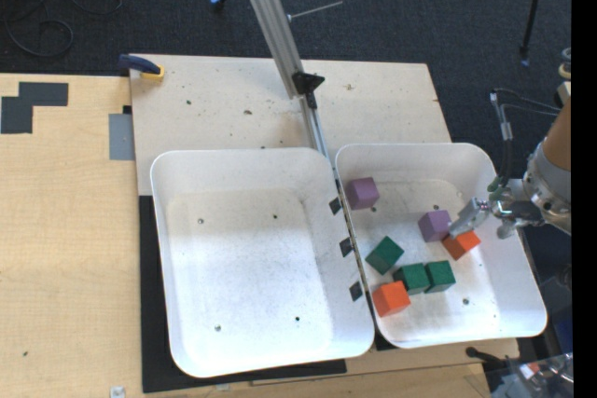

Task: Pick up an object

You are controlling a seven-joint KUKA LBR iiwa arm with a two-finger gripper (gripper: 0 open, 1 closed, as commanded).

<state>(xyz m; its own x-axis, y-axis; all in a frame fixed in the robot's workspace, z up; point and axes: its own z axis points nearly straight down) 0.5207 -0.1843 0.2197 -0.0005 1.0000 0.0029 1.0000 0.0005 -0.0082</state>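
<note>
Orange cube (461, 244) sits right at my gripper (464, 224), just below the fingertips, touching or nearly so. Can't tell if my fingers are open or closed, or if the cube is actually between them; view too small and slanted. My gripper reaches in over the right rim of the right bin (508, 310), wrist tilted down toward the bin floor.

Purple cube (434, 224) just beside my fingertips on the side away from my wrist, close to the orange cube, maybe touching it. Second purple cube (362, 192) farther out past that one, near the divider between the two bins. Tilted green cube (384, 253) well out from my gripper toward the bin middle. Two more green cubes, one (440, 275) near and below my gripper in view, the other (412, 278) touching it on its far side. Second orange cube (391, 297) beyond those, close to the bin's lower left corner.

Left bin (177, 200) well apart from my gripper, across the divider. Grey metal bar (272, 23) slants up from the bins' junction, behind both bins.
</note>
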